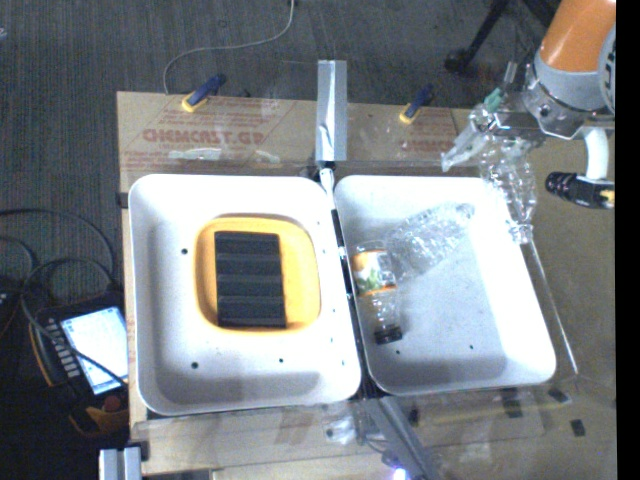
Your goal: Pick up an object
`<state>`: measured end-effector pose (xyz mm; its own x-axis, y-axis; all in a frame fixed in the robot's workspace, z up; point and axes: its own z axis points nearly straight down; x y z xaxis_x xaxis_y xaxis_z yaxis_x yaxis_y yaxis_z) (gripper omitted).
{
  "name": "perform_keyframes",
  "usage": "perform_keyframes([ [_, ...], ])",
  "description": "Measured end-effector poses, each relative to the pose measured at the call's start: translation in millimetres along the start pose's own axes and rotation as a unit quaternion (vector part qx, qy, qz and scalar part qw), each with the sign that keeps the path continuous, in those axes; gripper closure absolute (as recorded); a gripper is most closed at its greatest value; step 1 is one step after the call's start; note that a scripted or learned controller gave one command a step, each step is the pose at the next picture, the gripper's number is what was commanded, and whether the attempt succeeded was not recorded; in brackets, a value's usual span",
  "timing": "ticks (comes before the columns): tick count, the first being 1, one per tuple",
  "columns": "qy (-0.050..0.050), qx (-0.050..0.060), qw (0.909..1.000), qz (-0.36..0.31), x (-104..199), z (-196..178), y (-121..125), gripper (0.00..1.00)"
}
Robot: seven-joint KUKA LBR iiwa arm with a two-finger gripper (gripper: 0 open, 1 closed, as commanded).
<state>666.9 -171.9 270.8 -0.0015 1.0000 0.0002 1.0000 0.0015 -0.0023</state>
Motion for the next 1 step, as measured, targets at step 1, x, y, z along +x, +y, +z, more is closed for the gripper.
perform_keyframes([
  [1, -0.002, 0.0, 0.9979, 0.064, -50.4, -61.8, -17.5, 0.0],
])
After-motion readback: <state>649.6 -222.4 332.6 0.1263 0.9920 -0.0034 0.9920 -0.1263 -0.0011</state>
